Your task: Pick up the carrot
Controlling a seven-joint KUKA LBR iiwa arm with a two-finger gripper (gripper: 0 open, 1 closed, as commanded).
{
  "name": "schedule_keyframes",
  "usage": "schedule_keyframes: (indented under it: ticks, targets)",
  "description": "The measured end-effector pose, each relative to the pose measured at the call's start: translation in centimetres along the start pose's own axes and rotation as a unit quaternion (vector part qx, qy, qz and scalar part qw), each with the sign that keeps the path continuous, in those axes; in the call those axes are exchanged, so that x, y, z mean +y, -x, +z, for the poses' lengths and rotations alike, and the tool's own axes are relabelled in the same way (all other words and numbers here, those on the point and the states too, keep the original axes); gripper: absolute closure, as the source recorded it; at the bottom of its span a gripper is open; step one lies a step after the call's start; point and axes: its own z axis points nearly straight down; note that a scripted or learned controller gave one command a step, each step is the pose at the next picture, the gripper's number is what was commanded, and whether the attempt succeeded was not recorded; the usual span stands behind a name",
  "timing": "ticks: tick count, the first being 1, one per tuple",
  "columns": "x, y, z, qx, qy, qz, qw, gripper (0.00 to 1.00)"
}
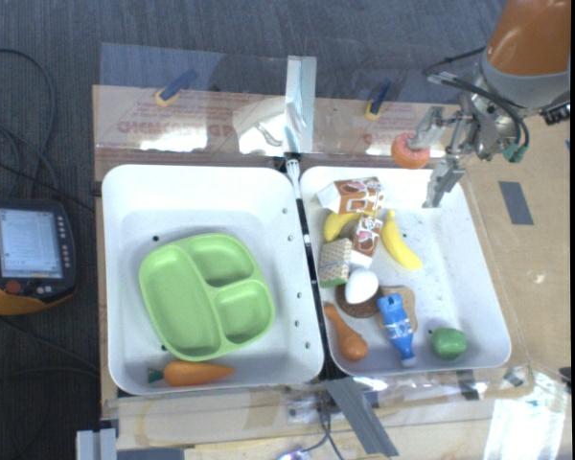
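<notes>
Carrot near edge, left bin | looks light, stiff, slick: you take its thick middle | gripper far right, fingers spread, holding nothing

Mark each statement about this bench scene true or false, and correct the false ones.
1. The carrot lies in the left bin, near its front edge. True.
2. The carrot rests inside the green divided plate. False: it lies on the bin floor beside the plate's front edge.
3. The gripper hangs over the far right corner of the right bin. True.
4. The gripper holds the carrot. False: the gripper is at the right bin, well apart from the carrot.
5. The banana lies in the left bin. False: it lies in the right bin.
6. A blue bottle lies in the right bin. True.
</notes>
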Motion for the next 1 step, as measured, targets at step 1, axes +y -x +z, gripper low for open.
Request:
schedule_keyframes:
  ticks: [1]
  targets:
    - [-6.91, -2.89, 17.92, -0.004, -0.001, 0.036, 0.9994, 0.00]
